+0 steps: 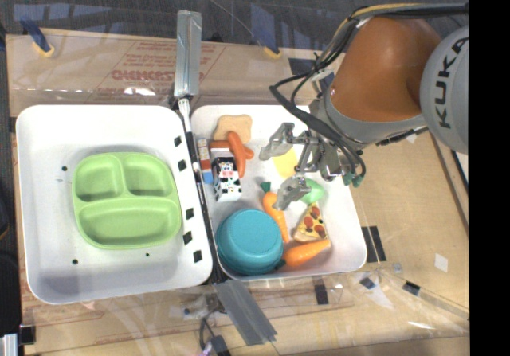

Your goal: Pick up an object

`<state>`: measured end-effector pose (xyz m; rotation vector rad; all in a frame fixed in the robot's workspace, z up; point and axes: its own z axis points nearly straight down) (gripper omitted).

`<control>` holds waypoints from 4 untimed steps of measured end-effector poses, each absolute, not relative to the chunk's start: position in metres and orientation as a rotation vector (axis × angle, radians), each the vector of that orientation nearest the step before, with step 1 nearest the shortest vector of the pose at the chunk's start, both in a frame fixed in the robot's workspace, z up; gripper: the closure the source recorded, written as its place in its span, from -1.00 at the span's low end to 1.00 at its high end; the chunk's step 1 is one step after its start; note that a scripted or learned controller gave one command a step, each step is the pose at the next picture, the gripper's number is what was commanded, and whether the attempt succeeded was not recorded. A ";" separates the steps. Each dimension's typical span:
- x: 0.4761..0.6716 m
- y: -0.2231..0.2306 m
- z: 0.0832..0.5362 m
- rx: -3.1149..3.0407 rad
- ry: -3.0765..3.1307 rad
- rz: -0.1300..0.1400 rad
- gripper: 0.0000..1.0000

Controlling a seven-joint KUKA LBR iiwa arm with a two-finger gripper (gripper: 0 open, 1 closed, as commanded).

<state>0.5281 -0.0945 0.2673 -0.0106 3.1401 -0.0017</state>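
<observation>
The toy food is being kept in the right bin (351, 219), all packed close: a carrot (276, 217), a pizza slice (311, 224), a yellow piece (284, 163) and a blue bowl (250, 242). The gripper (295, 163) is being held low over them, jaws apart, with nothing between them. The arm (382, 68) is being reached in from the right. A green plate (126, 198) is being kept in the left bin (40, 187).
</observation>
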 end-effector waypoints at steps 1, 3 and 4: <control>0.525 -0.144 0.149 0.194 3.134 0.000 -1.00; 0.553 -0.194 0.093 0.372 3.116 -0.002 -1.00; 0.595 -0.134 0.093 1.065 2.954 0.002 -1.00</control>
